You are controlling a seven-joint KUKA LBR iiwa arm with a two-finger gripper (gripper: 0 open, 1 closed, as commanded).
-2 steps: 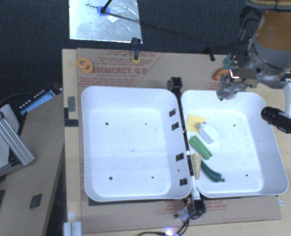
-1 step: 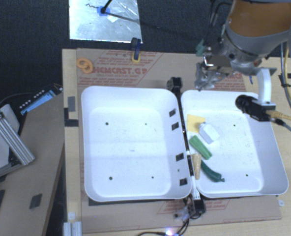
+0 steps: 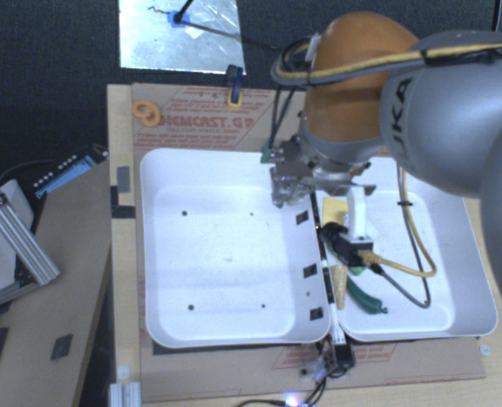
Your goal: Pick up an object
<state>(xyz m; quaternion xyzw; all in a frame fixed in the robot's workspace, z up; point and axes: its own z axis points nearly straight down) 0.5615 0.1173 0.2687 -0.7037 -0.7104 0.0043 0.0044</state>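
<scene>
End effector point(image 3: 287, 190), its degree of opening impossible to tell beneath the wrist, poised at the inner edge of the right bin point(image 3: 459, 270); a yellow block point(image 3: 334, 211) lies just beside it on the arm's side, with a dark-green curved object point(image 3: 368, 299) and a pale cone point(image 3: 339, 285) nearer the camera.

Arm point(image 3: 454, 117): letters "UK" legible. Cardboard point(image 3: 192, 108): red print, perhaps "MCAST".

Dark backdrop point(image 3: 47, 32), a foil-like sheet point(image 3: 162, 24), pale bench point(image 3: 73, 278), perhaps wooden.
</scene>
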